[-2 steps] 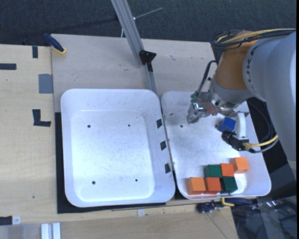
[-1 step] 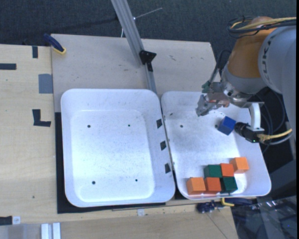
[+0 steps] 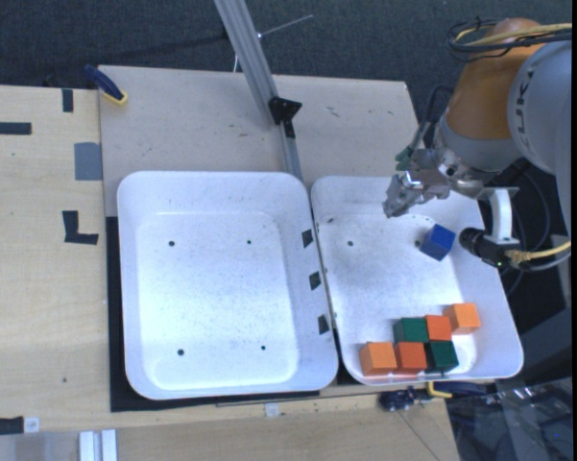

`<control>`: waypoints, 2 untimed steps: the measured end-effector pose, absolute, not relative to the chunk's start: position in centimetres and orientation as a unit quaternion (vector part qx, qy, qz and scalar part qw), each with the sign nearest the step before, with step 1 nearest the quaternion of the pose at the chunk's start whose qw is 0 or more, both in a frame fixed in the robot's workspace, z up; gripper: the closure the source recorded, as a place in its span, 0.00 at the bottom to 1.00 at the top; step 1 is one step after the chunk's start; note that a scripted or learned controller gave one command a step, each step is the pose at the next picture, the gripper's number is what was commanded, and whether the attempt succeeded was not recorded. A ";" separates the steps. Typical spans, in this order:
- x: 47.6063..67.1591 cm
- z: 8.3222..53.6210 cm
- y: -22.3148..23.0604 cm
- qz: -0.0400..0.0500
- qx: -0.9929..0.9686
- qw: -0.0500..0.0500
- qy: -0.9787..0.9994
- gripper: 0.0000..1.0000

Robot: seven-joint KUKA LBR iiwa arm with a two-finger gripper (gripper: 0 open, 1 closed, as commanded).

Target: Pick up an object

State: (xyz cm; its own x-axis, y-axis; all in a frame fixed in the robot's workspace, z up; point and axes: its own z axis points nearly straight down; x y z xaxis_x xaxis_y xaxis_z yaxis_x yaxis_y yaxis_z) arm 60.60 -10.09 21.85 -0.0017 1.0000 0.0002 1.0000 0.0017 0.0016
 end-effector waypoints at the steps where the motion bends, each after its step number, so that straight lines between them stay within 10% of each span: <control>1: 58.4 22.0 -4.4 0.000 0.705 -0.001 0.709 1.00; 2: 57.3 21.3 0.6 -0.001 0.705 -0.002 0.709 1.00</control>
State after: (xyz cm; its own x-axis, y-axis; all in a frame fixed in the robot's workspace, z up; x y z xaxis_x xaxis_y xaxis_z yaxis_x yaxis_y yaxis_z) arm 57.33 0.60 21.29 -0.0060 1.0000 0.0014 1.0000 0.0060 -0.0035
